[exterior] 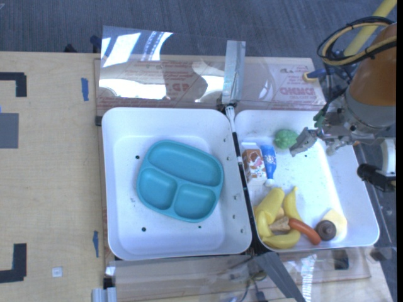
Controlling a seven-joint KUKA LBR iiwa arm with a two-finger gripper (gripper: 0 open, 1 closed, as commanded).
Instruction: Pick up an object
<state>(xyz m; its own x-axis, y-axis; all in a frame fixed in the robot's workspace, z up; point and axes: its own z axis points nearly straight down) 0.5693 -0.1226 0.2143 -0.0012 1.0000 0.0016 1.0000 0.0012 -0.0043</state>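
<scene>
The right bin (352, 187) served as the landmark for everything the arm had to choose from. Near its far edge, towards the left, sat a small green lumpy object (285, 138). Just nearer than that, against the bin's left wall, lay a brown and white packet (253, 164) and a blue and white tube (269, 161), side by side and touching or nearly so. In the bin's near left corner lay a bunch of yellow bananas (275, 215), with an orange carrot-like piece (303, 230) resting across its right side. Just right of that, near the bin's near edge, sat a brown round piece (326, 229) against a pale yellow object (336, 219).

The gripper (305, 141) hung over the far part of the right bin, just right of the green lumpy object and apart from it, with the grey and orange arm (373, 93) rising behind it at the bin's far right corner. Nothing showed between the fingers; whether they were spread or closed could not be told from the slanted view.

Left of the right bin, and touching it along the shared wall, the left bin (119, 168) held a blue divided plate (180, 180) with three compartments, lying flat near its middle. Both bins rested on the wooden counter (44, 168).
</scene>
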